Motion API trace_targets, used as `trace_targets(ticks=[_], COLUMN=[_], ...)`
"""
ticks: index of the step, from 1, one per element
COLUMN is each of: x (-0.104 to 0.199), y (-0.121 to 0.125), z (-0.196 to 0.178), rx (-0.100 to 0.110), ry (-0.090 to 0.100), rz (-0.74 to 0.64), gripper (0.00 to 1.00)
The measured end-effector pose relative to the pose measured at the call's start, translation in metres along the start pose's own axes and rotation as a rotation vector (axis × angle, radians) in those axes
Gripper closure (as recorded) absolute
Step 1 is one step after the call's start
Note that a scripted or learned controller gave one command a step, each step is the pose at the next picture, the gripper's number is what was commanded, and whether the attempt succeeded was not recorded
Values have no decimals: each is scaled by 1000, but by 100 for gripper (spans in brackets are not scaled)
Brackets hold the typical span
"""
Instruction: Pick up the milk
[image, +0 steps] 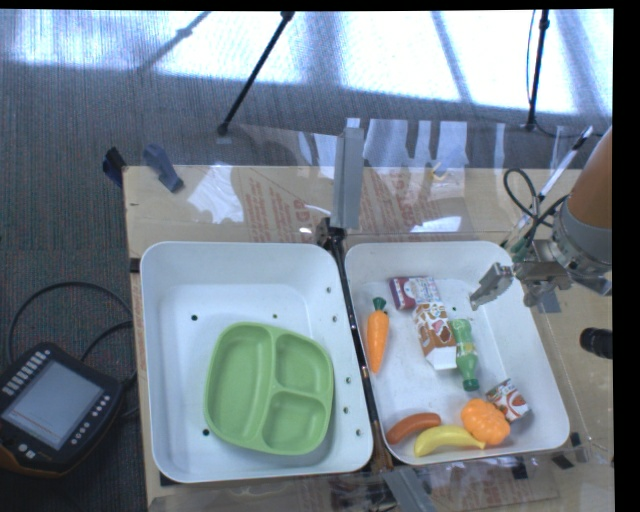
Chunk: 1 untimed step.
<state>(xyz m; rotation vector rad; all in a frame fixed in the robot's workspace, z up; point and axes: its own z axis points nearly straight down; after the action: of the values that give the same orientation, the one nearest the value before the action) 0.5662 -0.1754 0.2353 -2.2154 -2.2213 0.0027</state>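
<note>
The grey arm reaches in from the right with its orange band at the frame's edge, wrist bent low over the far right corner of the right bin. The left bin holds a green divided tray sitting toward its near side, with bare white floor on the far side. In the right bin the things lie in a loose column down the middle and along the near wall, so the far right part of the floor under the wrist lies open. The milk, a small carton with a brown and white print, lies flat in the middle, touching a green bottle on its right. A carrot lies left of it near the dividing wall, a dark red packet just beyond it. Along the near wall: a sausage, a banana, an orange fruit and a small can. The gripper hangs apart from the milk, one finger angled down-left, jaws spread with nothing between them
</note>
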Motion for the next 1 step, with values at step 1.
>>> trace_targets(ticks=[1], x=[55], y=[4], z=[101], rx=[2], ry=[1], rz=[195], gripper=[0])
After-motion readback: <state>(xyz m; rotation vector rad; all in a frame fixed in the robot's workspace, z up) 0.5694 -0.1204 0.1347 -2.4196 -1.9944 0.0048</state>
